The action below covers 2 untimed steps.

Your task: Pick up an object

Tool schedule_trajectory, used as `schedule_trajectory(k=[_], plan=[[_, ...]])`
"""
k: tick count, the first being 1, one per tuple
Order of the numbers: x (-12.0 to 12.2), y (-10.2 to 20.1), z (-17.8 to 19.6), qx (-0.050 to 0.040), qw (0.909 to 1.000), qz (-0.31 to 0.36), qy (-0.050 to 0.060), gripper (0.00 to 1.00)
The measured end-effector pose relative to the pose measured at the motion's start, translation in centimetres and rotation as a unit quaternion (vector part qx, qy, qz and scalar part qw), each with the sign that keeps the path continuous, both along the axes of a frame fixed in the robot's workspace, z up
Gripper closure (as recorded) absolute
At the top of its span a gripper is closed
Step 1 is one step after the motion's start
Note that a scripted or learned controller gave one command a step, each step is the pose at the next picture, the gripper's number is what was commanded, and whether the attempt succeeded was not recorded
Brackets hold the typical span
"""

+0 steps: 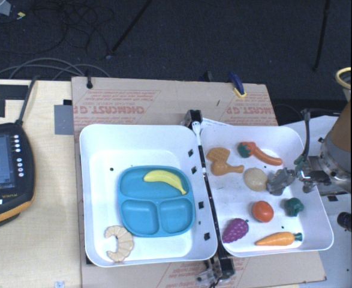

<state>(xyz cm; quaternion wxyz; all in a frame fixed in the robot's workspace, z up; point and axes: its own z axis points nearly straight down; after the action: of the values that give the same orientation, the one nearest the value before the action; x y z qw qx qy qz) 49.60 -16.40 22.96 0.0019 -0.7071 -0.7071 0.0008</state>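
The right bin [310, 236] holds several toy foods: a tan drumstick [222, 161], a red-orange chilli with a green top [259, 152], a beige potato-like ball [255, 179], a red tomato [262, 211], a green broccoli piece [294, 206], purple grapes [235, 230] and an orange carrot [277, 239]. My gripper [292, 182] hangs low over the right half of this bin, just right of the beige ball and above the broccoli. Nothing is visibly held in it.
The left bin [98, 161] contains a blue divided plate [158, 209] with a yellow banana [165, 179] on it, and a croissant [119, 243] at the front left. A tablet-like pendant [5, 167] lies left of the bins. The arm [337, 155] comes in from the right.
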Motion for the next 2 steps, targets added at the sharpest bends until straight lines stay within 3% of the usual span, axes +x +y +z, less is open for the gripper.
schedule_trajectory(k=[1, 2], plan=[[-2.1, -2.2, -14.8, 0.0005, 1.0000, 0.000, 0.001, 0.00], [-2.0, -2.6, -13.1, -0.0005, 1.0000, -0.004, -0.002, 1.00]])
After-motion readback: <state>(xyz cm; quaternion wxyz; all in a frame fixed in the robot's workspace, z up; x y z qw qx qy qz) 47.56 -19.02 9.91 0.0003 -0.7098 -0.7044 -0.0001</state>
